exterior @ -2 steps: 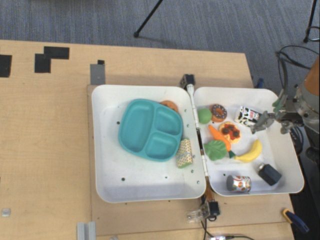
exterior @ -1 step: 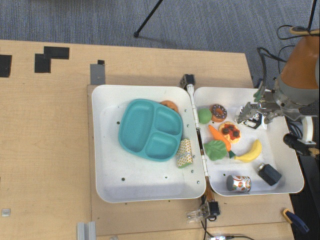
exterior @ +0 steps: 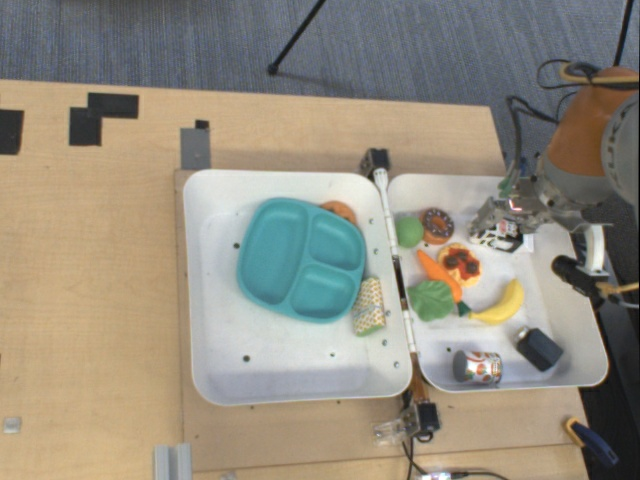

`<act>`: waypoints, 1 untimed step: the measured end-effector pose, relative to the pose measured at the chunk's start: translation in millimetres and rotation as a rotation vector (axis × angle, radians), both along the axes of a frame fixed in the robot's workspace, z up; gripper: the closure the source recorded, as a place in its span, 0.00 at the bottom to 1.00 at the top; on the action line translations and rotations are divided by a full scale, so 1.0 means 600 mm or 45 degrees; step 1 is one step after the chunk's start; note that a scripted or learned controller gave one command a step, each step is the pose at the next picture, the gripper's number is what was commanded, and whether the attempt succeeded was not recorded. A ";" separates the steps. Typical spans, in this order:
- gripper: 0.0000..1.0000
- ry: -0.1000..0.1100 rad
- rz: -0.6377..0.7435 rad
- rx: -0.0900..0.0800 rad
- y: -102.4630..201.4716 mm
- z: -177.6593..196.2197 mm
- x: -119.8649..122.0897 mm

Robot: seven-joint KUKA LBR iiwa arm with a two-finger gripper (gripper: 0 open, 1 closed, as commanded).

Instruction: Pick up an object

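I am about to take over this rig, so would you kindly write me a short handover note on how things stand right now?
Tool: low over the far part of the right bin, near its back wall. I see nothing held.

Right bin: green toy, chocolate donut, carrot, pizza slice, leafy green, banana, black block, can.

Left bin: teal divided plate, an orange item behind it, a patterned pouch at its near right corner.

Done: no object lifted yet.

Left: grasp one object and raise it; the donut and pizza slice lie closest.
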State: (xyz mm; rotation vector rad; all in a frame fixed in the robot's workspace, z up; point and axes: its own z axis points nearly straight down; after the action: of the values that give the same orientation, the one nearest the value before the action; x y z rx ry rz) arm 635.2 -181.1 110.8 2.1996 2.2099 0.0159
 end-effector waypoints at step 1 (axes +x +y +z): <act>0.00 -0.001 -0.001 -0.001 0.000 -0.003 -0.001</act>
State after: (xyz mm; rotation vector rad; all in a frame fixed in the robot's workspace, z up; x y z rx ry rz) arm 634.8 -180.9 109.3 2.1994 2.2087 0.0155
